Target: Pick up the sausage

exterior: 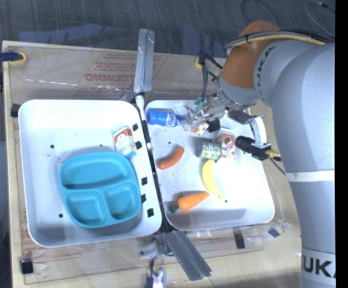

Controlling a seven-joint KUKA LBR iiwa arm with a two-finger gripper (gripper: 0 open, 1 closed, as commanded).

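Your sausage (170, 157) lies in the right bin (252, 212) near the divider, with carrot (189, 201), banana (210, 178) and can (211, 150) nearby, while the claw (203, 117) hovers over the blue bottle (162, 118)

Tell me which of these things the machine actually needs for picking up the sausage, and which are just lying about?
Needed:
- small orange-brown sausage, in the right bin
- two-finger gripper, over that bin's far side

Lying about:
- yellow banana
- orange carrot with green top
- blue bottle
- small green-labelled can
- blue three-compartment plastic tray, left bin
- small red-and-white carton, left bin
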